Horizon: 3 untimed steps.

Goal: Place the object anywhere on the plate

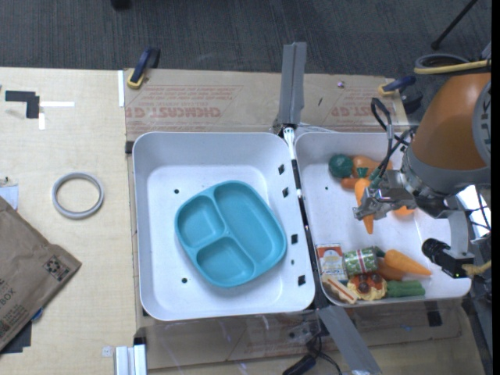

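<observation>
A blue three-compartment plate (230, 233) lies in the middle of the left bin (156, 209). My gripper (376, 201) hangs low over the upper middle of the right bin (312, 186), right against a small orange carrot-like toy (366, 213) that points down toward the bin floor. The wrist and cables cover the top of that toy, so whether it is held is hidden. The gripper is well to the right of the plate, across the wall between the bins.
The right bin also holds a green-topped orange toy (344, 165), a larger carrot (406, 264), a small can (361, 260), a red and white box (331, 261), a pizza slice (358, 289) and a green vegetable (405, 289). A tape ring (78, 194) lies on the bench at left.
</observation>
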Available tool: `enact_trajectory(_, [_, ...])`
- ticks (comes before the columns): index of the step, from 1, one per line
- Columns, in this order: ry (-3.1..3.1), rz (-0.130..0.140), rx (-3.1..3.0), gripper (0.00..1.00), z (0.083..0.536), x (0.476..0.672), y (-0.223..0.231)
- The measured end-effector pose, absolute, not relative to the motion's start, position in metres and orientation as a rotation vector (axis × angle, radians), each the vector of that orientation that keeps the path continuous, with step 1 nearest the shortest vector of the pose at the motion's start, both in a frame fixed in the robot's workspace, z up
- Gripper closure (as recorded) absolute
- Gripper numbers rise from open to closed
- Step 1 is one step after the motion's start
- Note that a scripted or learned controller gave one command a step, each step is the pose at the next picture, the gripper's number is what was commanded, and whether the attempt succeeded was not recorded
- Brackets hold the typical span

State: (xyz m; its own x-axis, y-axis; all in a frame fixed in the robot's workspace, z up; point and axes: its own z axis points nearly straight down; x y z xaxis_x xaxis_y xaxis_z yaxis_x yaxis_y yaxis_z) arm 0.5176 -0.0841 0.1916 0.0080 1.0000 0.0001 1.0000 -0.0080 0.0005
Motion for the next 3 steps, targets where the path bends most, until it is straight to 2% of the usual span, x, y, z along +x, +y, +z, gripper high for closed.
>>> enact_trajectory(1, [2.198, -0.006, 2.248, 1.00, 0.190, 0.494, 0.009])
enact_trajectory(2, [2.208, -0.007, 2.237, 1.00, 0.190, 0.516, 0.071])
enact_trajectory(3, [2.208, -0.007, 2.237, 0.00, 0.190, 0.516, 0.071])
